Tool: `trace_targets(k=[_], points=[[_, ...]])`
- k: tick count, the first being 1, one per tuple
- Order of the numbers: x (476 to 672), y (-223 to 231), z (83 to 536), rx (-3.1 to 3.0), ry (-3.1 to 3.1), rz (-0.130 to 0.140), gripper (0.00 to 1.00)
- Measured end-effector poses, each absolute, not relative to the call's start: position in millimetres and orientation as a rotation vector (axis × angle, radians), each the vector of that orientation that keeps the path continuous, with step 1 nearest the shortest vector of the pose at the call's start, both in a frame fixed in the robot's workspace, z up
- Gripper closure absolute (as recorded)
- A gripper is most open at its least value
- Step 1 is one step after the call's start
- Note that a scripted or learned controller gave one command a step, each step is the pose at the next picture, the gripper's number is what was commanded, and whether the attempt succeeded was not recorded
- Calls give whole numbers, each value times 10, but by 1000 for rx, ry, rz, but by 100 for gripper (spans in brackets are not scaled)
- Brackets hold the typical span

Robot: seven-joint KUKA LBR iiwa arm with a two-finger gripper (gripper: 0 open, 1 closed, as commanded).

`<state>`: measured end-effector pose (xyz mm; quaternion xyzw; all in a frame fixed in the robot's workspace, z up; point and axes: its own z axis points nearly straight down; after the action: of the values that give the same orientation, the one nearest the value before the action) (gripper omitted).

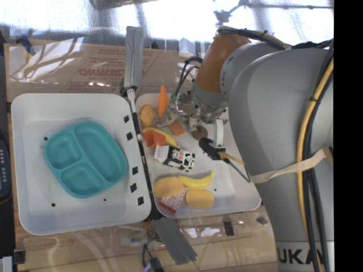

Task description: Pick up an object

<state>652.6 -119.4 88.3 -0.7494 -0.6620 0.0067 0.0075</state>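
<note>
Banana (198,180), carrot (163,101) in right bin (241,194); teal tray (85,158) in left bin (34,208).

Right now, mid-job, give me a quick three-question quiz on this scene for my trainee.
1. True or false: the teal three-compartment plastic plate lies in the left white bin.
2. Which lies nearer the camera-side rim of the right white bin: (a) the yellow toy banana, (b) the orange toy carrot?
3. From which side does the grey arm enter?

Key: 1 true; 2 a; 3 right.
</note>
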Motion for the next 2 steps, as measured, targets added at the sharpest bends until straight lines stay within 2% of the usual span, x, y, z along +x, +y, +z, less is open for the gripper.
trace_targets(k=[1,2], points=[[6520,-1178,977,-2332,-2077,27,100],[6558,-1242,1078,-2410,-2006,7,100]])
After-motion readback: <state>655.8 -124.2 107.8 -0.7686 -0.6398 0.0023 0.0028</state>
